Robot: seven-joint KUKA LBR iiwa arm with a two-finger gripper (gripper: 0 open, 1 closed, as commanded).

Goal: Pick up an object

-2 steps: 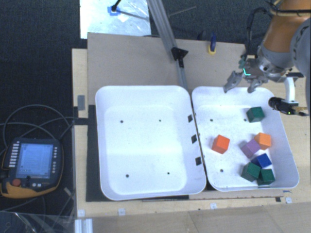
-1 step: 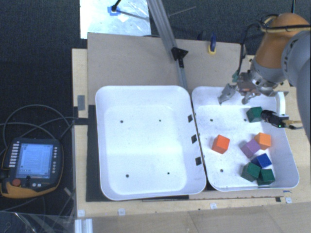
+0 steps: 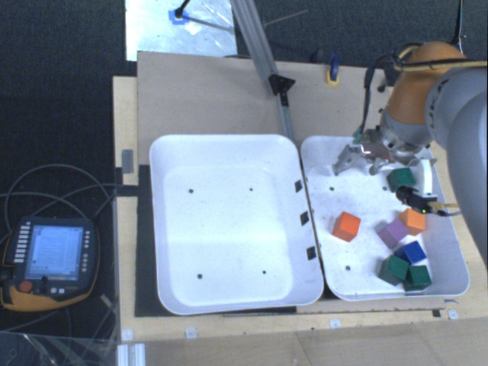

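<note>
My gripper (image 3: pixel 357 165) hangs over the back part of the right bin (image 3: pixel 329 269), its two fingers spread open with nothing between them. A green block (image 3: pixel 401 178) lies just to its right, under the wrist. An orange cube (image 3: pixel 346 226) sits alone near the middle of the bin, in front of the gripper and apart from it. Further right are a purple block (image 3: pixel 393 232), a second orange block (image 3: pixel 414 220), a blue block (image 3: pixel 413 252) and two green blocks (image 3: pixel 404 271) at the front right corner.
The left bin (image 3: pixel 164 204) stands beside the right one, joined by black clips (image 3: pixel 304 218). A slanted metal pole (image 3: pixel 259 44) crosses the back of the bench. A teach pendant (image 3: pixel 49 261) lies at the far left.
</note>
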